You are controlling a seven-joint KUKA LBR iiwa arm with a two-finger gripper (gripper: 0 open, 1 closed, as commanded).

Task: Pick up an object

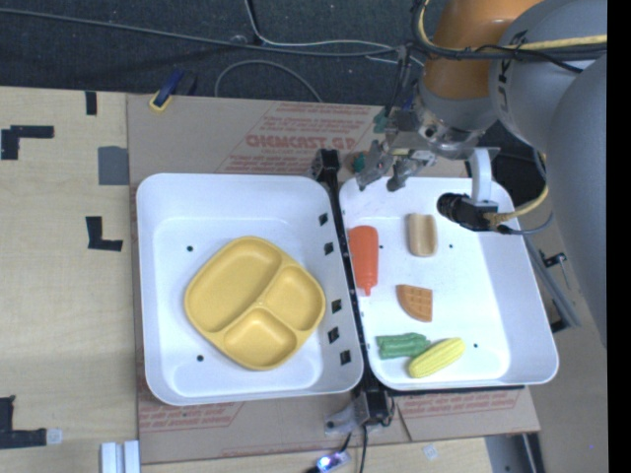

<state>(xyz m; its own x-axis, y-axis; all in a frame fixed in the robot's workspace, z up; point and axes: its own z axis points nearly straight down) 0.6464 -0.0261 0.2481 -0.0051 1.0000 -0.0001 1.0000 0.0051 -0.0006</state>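
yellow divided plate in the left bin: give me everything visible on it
The yellow three-compartment plastic plate is rounded, smooth and slightly glossy, with raised ridges splitting it into one large section and two smaller ones. All three sections hold nothing. It lies flat and right side up, turned at an angle, near the middle of the left white bin, resting on the bin floor. Nothing else touches it.
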